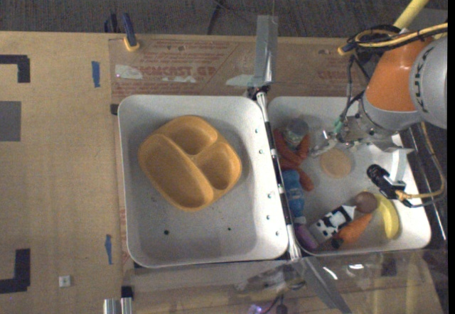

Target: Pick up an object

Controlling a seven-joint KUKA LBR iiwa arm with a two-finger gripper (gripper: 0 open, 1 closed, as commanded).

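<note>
Gripper (pixel 328 141) low in right bin (pixel 419 234), just beside tan disc (pixel 336 163). You can't tell grip state from here. Risk: disc lies flat, tips skid off; red toy (pixel 293 153) near, may get knocked.

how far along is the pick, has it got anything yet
Done: the arm has reached over the right bin, with the gripper low near the round tan disc. In hand: nothing visible between its fingers. Left: the grasp and lift. The banana, carrot and other items lie in that bin; the yellow divided plate sits in the left bin.
</note>
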